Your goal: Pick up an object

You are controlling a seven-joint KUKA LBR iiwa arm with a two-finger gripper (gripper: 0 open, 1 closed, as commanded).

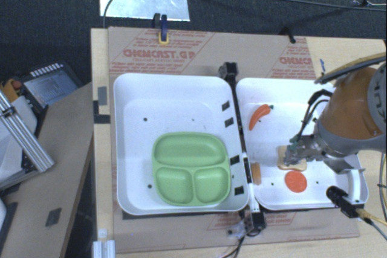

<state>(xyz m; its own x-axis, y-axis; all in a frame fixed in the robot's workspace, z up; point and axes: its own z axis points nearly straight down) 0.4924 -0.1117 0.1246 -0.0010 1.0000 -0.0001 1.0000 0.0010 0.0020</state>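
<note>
bins sit side by side, the left bin (130, 130) holding a green tray (190, 168), the right bin (284, 93) a carrot (259, 115), red disc (295, 181) and tan piece (285, 158) half hidden under the gripper (296, 152), whose grip i cannot tell.

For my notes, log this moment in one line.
end effector low in right bin | over tan piece | red disc beside | carrot apart

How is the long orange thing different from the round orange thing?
The carrot is long and curved with a small dark tip; the round slice is flat and circular. The carrot lies alone further up the right bin; the slice lies low, just below the pincer. Both are orange.
</note>
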